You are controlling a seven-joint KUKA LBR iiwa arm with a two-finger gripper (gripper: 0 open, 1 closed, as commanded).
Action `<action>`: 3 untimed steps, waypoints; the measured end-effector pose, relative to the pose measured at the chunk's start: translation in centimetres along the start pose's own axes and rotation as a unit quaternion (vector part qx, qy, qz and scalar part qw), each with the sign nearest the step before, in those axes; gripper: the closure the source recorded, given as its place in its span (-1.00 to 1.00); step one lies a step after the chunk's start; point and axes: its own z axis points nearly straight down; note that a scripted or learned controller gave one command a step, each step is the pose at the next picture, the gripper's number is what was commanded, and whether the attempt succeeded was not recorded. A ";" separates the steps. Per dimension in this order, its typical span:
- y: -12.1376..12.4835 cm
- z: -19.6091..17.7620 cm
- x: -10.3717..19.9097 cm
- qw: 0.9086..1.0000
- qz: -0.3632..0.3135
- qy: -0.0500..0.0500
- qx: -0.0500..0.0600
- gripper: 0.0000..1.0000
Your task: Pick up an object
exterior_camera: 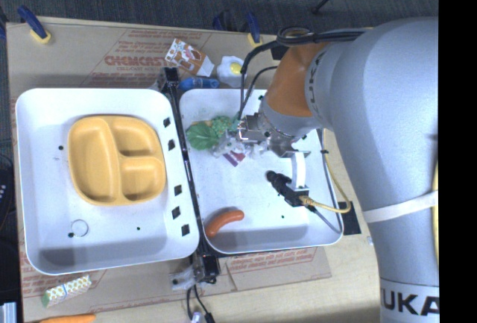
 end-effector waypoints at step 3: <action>2.0 -0.1 2.8 0.991 -0.132 0.000 0.000 -1.00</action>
